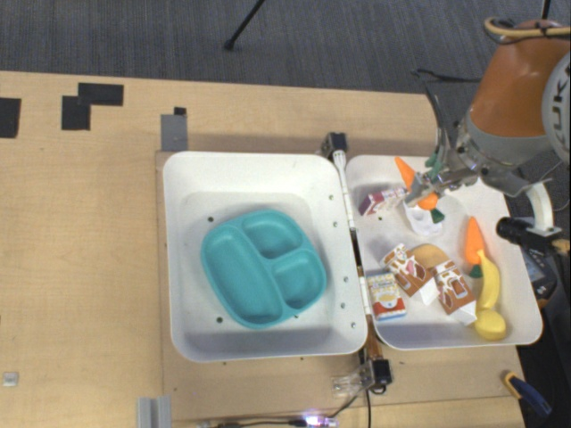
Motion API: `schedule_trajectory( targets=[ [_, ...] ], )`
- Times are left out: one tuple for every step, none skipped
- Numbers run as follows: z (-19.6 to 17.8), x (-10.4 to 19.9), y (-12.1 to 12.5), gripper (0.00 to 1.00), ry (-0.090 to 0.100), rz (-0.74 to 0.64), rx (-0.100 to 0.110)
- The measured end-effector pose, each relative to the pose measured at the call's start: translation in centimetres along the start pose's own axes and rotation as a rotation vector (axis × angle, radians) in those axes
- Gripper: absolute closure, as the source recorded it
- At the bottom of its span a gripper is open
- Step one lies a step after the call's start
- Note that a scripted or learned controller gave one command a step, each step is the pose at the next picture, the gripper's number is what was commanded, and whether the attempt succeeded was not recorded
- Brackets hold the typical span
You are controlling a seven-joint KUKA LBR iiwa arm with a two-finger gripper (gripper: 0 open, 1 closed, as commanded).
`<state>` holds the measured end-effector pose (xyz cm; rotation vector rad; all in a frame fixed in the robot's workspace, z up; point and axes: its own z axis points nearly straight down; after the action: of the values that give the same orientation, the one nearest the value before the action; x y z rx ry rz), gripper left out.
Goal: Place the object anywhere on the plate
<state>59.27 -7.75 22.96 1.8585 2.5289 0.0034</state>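
Over the right bin (526, 333) the gripper (426, 194) hangs low among the toy food, next to a carrot (406, 169); can't tell if it's got anything. The teal plate (261, 268) sits in the left bin (178, 239), nothing on it. A banana (488, 300) lies at the bin's right.

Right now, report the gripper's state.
Gripper: low over the right bin, by a small orange piece; open or shut cannot be told.

Robotics lab. Plywood bench (80, 266) with black tape marks (89, 103), two white bins (183, 239) fixed side by side, toy food (486, 297) inside, loose cables (357, 390), grey office carpet (178, 16), robot arm (526, 87) alongside.
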Motion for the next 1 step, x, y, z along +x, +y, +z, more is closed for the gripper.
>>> schedule_trajectory(
  targets=[
    [0.32, 10.43, -2.05, 1.0, 0.002, 0.067, 0.002]
  ],
)
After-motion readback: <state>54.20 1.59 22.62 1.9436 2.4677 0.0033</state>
